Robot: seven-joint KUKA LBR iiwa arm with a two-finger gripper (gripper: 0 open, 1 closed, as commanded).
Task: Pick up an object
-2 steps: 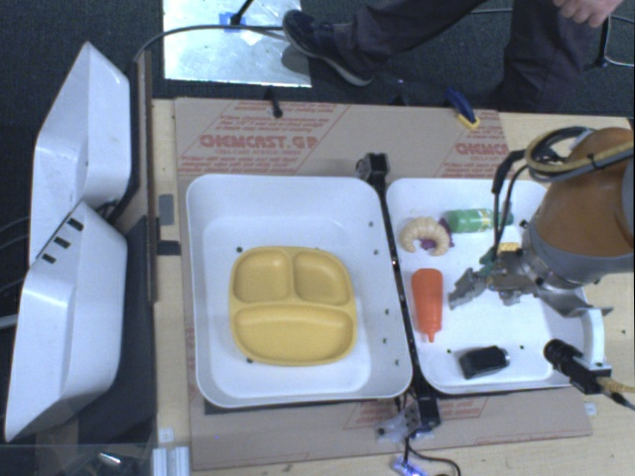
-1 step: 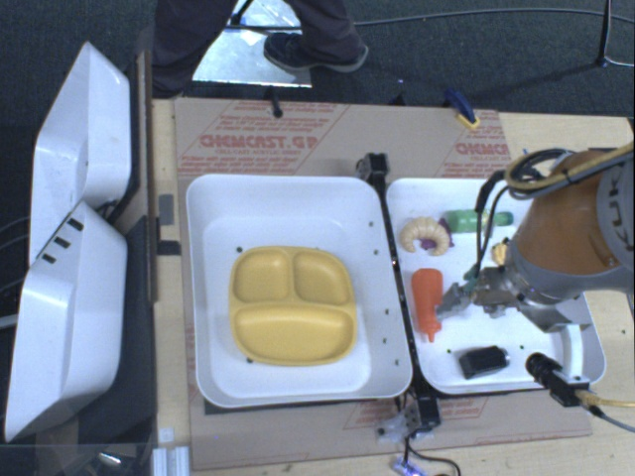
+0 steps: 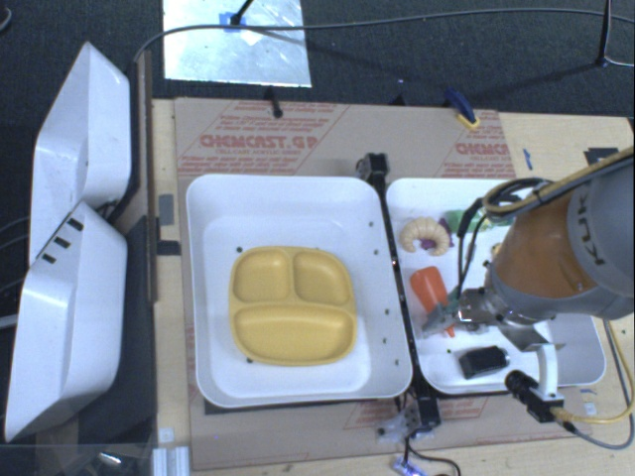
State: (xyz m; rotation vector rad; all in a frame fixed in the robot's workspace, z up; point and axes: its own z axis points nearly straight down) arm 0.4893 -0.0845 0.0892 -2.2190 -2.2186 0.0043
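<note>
Pincer point(image 3: 444, 315) state is something I cannot tell: it sits low in the right bin point(image 3: 585, 365), under the orange-banded wrist, its tip just beside the lower end of the orange carrot-like piece point(image 3: 430, 287).

Nearest the camera's lower edge in that bin lies a small black block point(image 3: 484, 361), apart from the tip. Beyond the orange piece rests a cream, croissant-shaped toy point(image 3: 426, 234), with a green and purple item point(image 3: 454, 222) partly hidden by the arm. The left bin point(image 3: 213, 266) carries a yellow divided tray point(image 3: 293, 303).

Judging by position, the orange piece is the likely target. A good attempt would centre over its middle, straddle its narrow width, close fully before lifting, and rise straight, clear of the divider between the bins.
</note>
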